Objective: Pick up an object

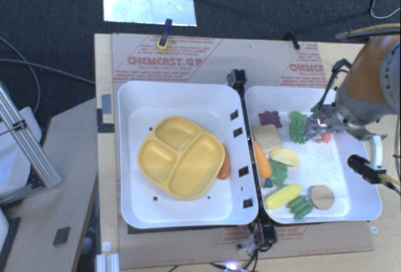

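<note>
My gripper (318, 124) reaches in from the right and hangs low over the back of the right bin (357, 202). It sits just right of a green leafy piece (297, 127), with a small red item (326, 137) close beneath it. Further toys lie in this bin: a purple piece (270, 118), a tan bread slice (266, 137), an orange carrot (262, 160), a yellow wedge (285, 156), a yellow corn cob (283, 195), green beans (301, 206) and a tan round disc (322, 197).
The left bin (144, 101) holds a yellow divided plate (182, 156) with a small orange item (224, 168) at its right edge. A black divider rail (241, 133) runs between the bins. A black part of the arm (366, 169) overhangs the right bin's right side.
</note>
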